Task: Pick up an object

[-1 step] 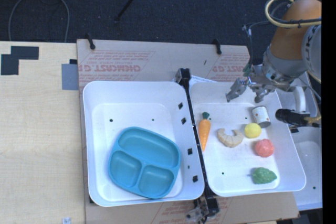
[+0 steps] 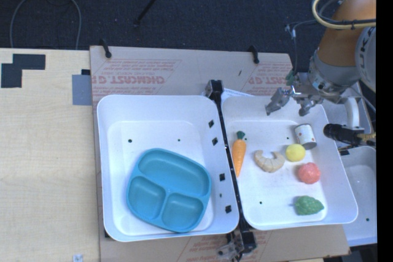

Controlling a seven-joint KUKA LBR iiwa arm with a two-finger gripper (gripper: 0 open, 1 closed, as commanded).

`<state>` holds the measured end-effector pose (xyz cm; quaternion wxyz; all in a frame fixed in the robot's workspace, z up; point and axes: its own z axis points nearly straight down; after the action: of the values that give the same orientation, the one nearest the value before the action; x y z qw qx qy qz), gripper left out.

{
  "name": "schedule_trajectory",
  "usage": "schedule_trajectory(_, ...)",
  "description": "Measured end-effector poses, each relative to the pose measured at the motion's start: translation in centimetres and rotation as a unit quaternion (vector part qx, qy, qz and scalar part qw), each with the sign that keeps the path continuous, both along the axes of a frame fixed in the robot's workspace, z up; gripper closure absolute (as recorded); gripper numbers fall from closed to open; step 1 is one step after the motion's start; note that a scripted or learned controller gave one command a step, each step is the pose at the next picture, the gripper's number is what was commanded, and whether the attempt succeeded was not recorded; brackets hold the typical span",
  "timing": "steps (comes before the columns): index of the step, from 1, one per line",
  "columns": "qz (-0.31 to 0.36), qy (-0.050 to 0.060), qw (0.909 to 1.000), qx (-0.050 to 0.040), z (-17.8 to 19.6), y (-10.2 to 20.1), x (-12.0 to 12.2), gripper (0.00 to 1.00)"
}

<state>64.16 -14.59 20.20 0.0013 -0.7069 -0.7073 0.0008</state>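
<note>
The gripper point(image 2: 288, 104) hangs over the far edge of the right bin point(image 2: 270, 218), its two fingers spread apart with nothing between them. Below it in that bin lie a carrot point(image 2: 238, 155) by the divider, a pale croissant-like piece point(image 2: 269, 161), a yellow ball point(image 2: 295, 152), a small can point(image 2: 305, 135), a red fruit point(image 2: 309, 172) and a green broccoli point(image 2: 307, 205). The left bin point(image 2: 116, 116) holds a blue divided tray point(image 2: 168, 189)

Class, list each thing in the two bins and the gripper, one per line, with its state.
blue tray: flat in left bin
carrot: lying by the divider, right bin
croissant: lying, free
lemon: resting, free
can: on its side
red fruit: resting, free
broccoli: resting, free
gripper: open, holding nothing
</note>
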Motion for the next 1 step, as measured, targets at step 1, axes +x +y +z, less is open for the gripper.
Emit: schedule_trajectory(1,0.0,0.001,1.0,-0.0002,-5.05,-0.93,-0.21,0.0)
